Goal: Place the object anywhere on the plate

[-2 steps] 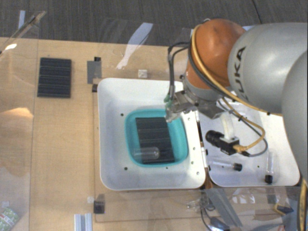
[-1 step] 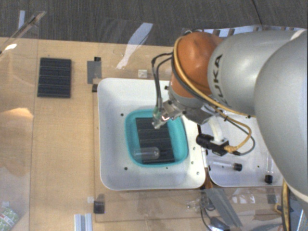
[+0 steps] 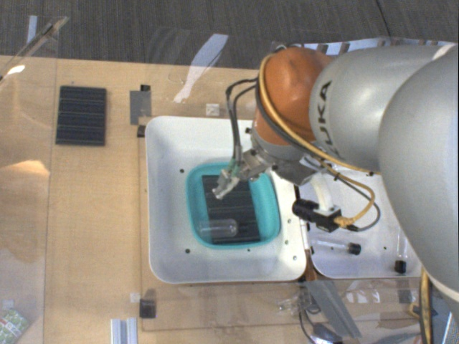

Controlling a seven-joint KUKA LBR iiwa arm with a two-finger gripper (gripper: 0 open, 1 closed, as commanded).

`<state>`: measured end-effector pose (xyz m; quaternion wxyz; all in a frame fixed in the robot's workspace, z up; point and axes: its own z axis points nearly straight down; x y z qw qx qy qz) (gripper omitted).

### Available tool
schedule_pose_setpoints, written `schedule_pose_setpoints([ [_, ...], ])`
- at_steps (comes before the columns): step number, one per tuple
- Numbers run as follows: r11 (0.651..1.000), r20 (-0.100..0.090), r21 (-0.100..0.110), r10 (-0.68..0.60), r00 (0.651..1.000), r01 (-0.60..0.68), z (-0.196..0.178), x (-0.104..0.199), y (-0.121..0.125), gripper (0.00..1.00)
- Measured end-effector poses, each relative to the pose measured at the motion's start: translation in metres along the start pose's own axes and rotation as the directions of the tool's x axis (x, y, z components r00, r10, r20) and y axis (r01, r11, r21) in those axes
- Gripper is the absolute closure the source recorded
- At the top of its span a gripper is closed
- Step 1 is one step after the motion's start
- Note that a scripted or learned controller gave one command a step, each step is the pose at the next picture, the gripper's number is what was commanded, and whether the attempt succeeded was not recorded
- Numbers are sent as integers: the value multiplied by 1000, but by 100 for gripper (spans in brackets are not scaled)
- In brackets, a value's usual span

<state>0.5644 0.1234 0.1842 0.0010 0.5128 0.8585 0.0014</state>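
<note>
Teal plate (image 3: pixel 270 213) already carries a clear tube (image 3: pixel 219 228); I can't tell the fingers' (image 3: pixel 224 185) state, so my next move is a straight lift clear.

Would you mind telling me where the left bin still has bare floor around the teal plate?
In the left bin, bare white floor runs between the teal plate and the left wall, and along the front wall below the plate. The plate is crowded: a black ridged pad, a clear cylinder, and the gripper over its back edge.
</note>
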Motion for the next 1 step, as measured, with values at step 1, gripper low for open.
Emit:
schedule_pose_setpoints([
  [1, 968, 4, -3, -250, 968, 250, -40, -77, -1, 0],
])
